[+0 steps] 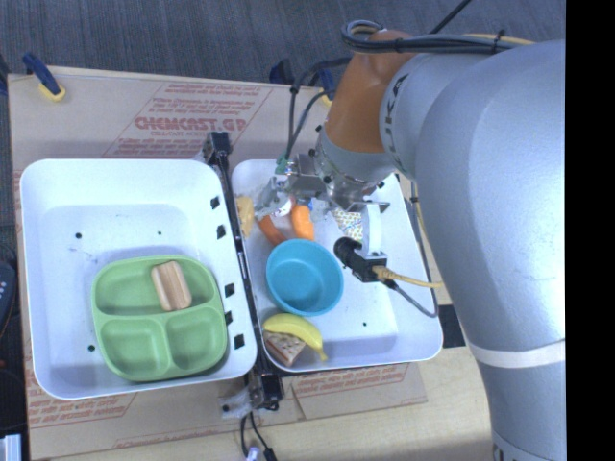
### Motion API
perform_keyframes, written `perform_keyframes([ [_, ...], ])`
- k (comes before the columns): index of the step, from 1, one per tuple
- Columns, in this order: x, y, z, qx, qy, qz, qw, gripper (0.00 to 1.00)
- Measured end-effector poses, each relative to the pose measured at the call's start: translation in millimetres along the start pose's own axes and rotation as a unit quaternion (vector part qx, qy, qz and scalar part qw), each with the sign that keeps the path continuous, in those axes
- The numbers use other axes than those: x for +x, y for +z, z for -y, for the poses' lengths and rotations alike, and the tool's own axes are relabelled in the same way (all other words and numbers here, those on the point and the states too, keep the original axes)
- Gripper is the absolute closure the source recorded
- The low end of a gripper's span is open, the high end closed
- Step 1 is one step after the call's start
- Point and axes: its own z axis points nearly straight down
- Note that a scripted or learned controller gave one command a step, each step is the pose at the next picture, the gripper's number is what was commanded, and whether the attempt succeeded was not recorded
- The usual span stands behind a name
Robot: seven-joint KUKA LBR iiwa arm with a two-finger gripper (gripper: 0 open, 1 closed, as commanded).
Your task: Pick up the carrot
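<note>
left to right. white shallow left bin [115, 209]: a green three-compartment plastic plate [125, 294] sits toward its near edge, with a tan rectangular wooden block [171, 284] lying across the plate's far compartments. the bin's far half is bare floor, open on all sides.

white shallow right bin [384, 317]: along its left wall, near the far-left corner, is a pale yellow item [247, 215], partly hidden and too blurred to identify. just beside it lies a short orange-red piece [273, 230]. the orange carrot [303, 222] is next to that, in the far part of the bin, its near end just beyond the rim of a round blue plastic bowl [304, 277] at mid-bin. its far end runs up under the metal two-finger gripper [298, 198], which hangs directly over it; contact cannot be confirmed, and whether the gripper is released or clenched cannot be made out.

at the near-left corner a yellow banana [296, 328] lies over a brown-and-white wedge [286, 351], which it partly covers. right of the carrot a pale patterned item [352, 224] shows in part below the wrist.

the carrot is hemmed in by the orange-red piece, the bowl and the patterned item; the bin's near-right floor is bare. the grey arm with orange band [480, 209] covers the bin's right edge and far-right corner.
</note>
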Motion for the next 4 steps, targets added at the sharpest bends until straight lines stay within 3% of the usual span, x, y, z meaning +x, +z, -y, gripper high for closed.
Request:
perform_keyframes([
  [1,-48,103,18,0.001,0.048,0.0,0.9988,0.0],
  [2,-107,80,45,0.0,0.027,-0.001,0.9996,0.0],
  [3,-82,101,0,0.0,0.135,-0.001,0.9909,0.0],
  [4,-80,91,1,0.004,0.13,-0.003,0.9915,1.0],
])
